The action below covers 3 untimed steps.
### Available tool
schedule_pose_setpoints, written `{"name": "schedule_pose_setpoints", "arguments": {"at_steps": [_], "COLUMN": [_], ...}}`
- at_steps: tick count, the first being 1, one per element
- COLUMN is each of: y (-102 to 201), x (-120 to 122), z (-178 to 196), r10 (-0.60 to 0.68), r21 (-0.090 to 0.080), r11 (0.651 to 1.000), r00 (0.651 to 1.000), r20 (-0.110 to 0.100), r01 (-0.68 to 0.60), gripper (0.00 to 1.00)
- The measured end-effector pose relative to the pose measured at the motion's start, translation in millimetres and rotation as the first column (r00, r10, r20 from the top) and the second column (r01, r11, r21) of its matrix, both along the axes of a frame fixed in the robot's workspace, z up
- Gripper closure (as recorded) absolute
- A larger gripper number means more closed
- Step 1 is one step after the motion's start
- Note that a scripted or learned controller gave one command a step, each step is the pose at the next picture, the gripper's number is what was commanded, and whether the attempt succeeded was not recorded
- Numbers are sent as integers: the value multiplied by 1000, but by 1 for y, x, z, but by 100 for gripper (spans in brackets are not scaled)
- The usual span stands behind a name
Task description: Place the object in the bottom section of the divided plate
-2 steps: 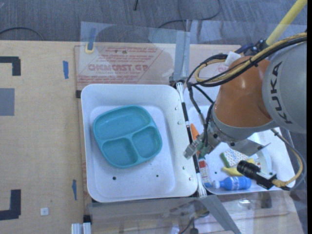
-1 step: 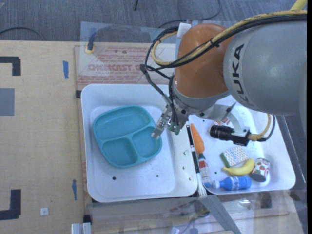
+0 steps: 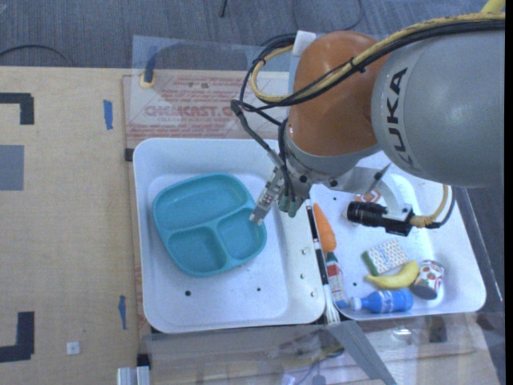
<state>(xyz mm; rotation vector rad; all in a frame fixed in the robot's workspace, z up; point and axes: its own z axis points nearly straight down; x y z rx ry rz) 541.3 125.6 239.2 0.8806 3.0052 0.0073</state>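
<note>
Smooth teal 3-section plate (image 3: 207, 223) lies alone in its white bin (image 3: 232, 295).
Gripper (image 3: 261, 212) at the plate's rim, opening impossible to tell; the bin beyond the plate (image 3: 461, 243) holds carrot (image 3: 323, 227), banana (image 3: 394, 277), bottle (image 3: 385, 301).

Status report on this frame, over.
Gripper low over right edge of plate. Carrot, banana, bottle lying in right bin. Nothing in the way.

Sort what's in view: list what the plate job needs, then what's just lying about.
Job: teal divided plate in the left bin; gripper at its right rim.

Lying about, in the right bin: carrot, banana, blue bottle, can. Which one is to be placed cannot be told.
</note>
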Motion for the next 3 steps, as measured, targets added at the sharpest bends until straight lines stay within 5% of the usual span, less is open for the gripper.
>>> {"name": "schedule_pose_setpoints", "arguments": {"at_steps": [1, 2, 3], "y": [-20, -105, -104], "x": [28, 36, 36], "z": [181, 145, 145], "r10": [56, 172, 174], "r21": [-2, -2, -2], "r11": [998, 985, 985], "r00": [998, 985, 985], "r20": [-5, -7, -7], "r01": [-56, -172, -174], "gripper": [100, 100, 0]}}
